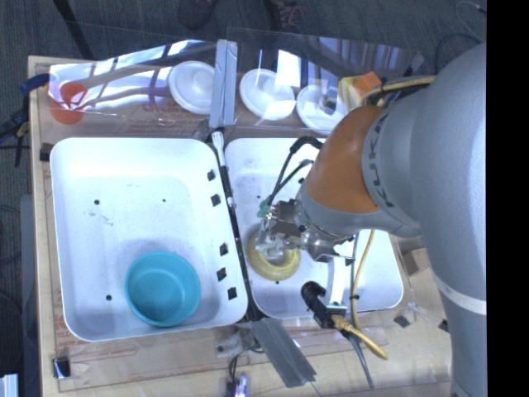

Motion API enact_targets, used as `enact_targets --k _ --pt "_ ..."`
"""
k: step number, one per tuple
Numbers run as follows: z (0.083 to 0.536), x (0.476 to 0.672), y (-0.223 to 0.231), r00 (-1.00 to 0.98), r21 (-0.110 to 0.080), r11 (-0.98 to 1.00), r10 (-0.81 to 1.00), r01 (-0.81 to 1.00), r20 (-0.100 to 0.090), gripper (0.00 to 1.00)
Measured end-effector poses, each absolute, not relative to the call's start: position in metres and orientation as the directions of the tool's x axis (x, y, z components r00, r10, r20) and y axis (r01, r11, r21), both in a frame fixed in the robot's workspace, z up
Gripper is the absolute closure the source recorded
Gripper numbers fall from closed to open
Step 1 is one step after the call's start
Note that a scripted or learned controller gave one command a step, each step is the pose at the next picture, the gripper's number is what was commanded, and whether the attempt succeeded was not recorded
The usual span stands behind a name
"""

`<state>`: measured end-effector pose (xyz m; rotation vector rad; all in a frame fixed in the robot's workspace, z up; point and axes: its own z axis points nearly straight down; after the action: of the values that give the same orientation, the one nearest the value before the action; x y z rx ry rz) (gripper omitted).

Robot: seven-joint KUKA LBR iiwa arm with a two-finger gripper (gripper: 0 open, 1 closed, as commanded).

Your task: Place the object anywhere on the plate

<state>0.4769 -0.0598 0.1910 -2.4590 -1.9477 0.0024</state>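
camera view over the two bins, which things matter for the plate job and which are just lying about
For the job:
- round yellow plate in the right white bin
- gripper over that plate

Lying about:
- round blue plastic bowl in the left white bin
- white discs behind the bins
- small orange cup at back left

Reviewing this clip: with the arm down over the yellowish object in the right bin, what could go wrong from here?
1. The gripper sits right over the yellowish round object, hiding any grasp, so a lift may come up with nothing.
2. The blue bowl lies in the left bin, so the carry must clear the divider; clipping it could knock the object loose.
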Motion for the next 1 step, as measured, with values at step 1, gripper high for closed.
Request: enact_targets --k 1 --pt "0.2189 0.4772 -0.0713 0.24 -0.002 -0.24 0.971 0.971 0.0 1.0"
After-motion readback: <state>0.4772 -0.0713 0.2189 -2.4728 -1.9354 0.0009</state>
